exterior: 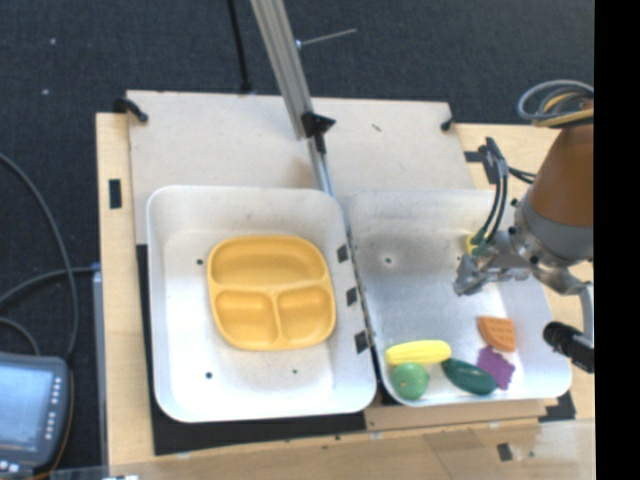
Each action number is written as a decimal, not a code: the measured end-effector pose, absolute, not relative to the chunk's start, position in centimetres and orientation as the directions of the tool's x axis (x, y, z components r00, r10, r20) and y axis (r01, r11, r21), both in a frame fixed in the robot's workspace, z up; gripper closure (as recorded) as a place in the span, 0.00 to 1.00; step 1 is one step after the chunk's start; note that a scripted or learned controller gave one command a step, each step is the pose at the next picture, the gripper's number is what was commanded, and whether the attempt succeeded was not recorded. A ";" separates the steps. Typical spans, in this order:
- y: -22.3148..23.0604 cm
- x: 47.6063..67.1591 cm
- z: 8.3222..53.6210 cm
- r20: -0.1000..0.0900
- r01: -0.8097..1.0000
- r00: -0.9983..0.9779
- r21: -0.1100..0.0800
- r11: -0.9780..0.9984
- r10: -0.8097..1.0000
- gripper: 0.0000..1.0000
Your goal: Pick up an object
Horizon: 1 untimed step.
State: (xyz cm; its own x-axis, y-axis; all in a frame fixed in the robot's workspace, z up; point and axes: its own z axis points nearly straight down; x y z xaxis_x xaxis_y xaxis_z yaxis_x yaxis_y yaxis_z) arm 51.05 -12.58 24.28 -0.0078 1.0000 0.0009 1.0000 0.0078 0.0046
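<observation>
Over right bin [420, 238], gripper [470, 280] poised above bare floor, finger state untellable. Orange block [497, 332] nearest; descent best centred there, clear of purple piece [496, 366].

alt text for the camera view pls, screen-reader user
A grey-and-orange robot arm reaches in from the right, its gripper hovering over bare floor of the right bin, apart from the toys. Along that bin's near edge lie a yellow piece, green ball, dark green piece, purple piece and orange piece. The left bin holds a yellow divided plate.
</observation>
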 end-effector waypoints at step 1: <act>-6.6 50.9 23.6 0.002 1.000 -0.008 0.002 0.008 1.000 1.00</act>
State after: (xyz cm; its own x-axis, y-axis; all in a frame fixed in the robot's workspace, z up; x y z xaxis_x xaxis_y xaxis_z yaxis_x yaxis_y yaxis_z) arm 50.87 -6.61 23.57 -0.0082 1.0000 0.0015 1.0000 0.0082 0.0016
